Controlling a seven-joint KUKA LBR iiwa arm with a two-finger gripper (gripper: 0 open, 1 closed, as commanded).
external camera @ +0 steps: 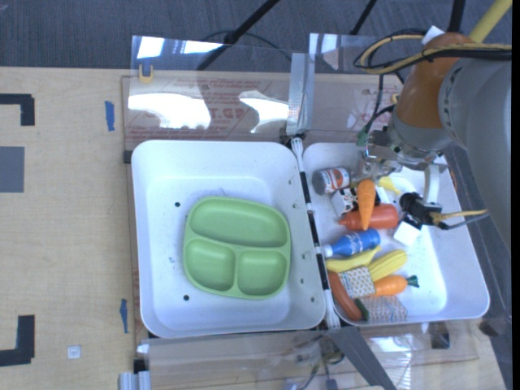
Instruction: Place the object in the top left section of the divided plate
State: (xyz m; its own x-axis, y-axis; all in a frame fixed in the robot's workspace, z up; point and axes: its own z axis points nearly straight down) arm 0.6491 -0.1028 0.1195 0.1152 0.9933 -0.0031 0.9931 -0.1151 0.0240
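A green divided plate (pixel 236 246) lies in the left bin (pixel 154 177), with one long section along its far side and two smaller sections nearer the front; nothing lies in them. My gripper (pixel 375 166) hangs over the far part of the right bin (pixel 463 287), just above the tip of an orange carrot (pixel 366 199) that stands among the toys. Whether the carrot is gripped does not show from this angle. A silver can with a red label (pixel 331 179) lies just left of the gripper.
The right bin is crowded: a red-orange piece (pixel 375 216), blue bottle (pixel 354 242), banana (pixel 348 261), corn cob (pixel 388 261), a second carrot (pixel 391 284), a patterned pouch (pixel 357 281). A ridge (pixel 307 218) separates the bins.
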